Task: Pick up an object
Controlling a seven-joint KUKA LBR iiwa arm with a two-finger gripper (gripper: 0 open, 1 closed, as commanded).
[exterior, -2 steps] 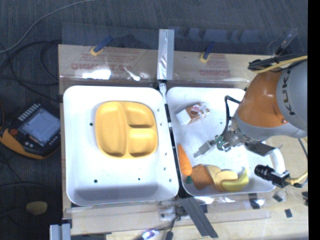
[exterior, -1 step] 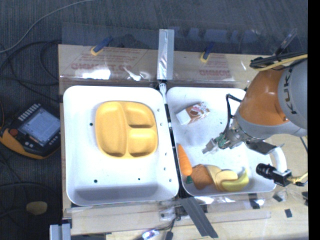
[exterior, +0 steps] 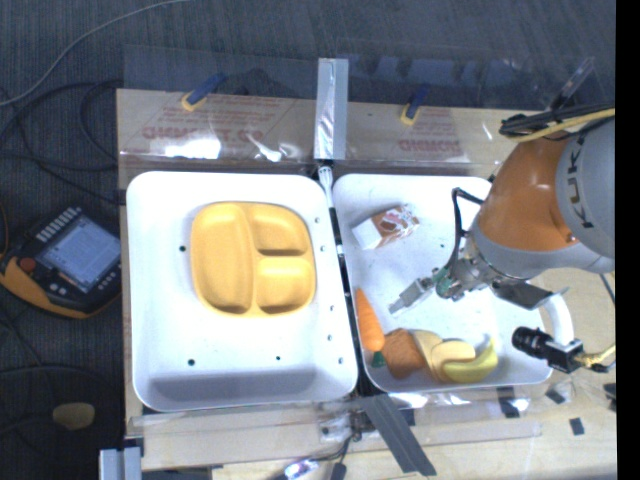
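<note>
My gripper [exterior: 418, 292] hangs low over the middle of the right bin [exterior: 440, 190], reaching in from the arm's orange band [exterior: 530, 213] on the right. Nothing shows in its grasp. An orange carrot [exterior: 368, 320] lies along the bin's left wall, just left of the gripper. At the front of the bin sit a round orange-brown fruit [exterior: 399, 352], a pale wedge [exterior: 430, 345] and a yellow banana [exterior: 470, 364], all below the gripper. A small red and white packet [exterior: 388, 225] lies at the back left, apart from the gripper.
The left bin [exterior: 160, 348] holds a yellow divided plate [exterior: 252, 256]. A black knob [exterior: 534, 343] on the arm's mount overhangs the right bin's front right corner. A handheld controller [exterior: 65, 260] lies on the floor to the left.
</note>
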